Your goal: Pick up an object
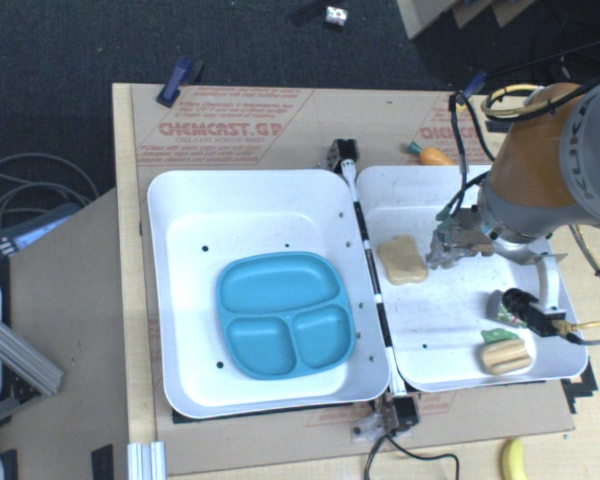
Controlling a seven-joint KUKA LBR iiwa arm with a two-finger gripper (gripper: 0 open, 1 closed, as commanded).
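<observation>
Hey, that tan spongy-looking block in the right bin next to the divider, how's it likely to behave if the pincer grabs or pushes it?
The tan block has rounded, uneven edges and looks like a sponge, so it would probably squash rather than stay stiff. It lies flat on the right bin floor, so a push should slide it, not roll it. It's likely light. The pincer sits just beside it.

Both white bins [180,268] look like smooth moulded plastic with a soft sheen, and the blue divided tray [283,313] in the left one is plastic too, slightly glossy along its ridges. The bench top [230,123] reads as matt brown protective paper with red print. The arm [550,168] shows a satin orange band and dull grey casing. The tan piece [402,259] by the divider looks matt and spongy
</observation>
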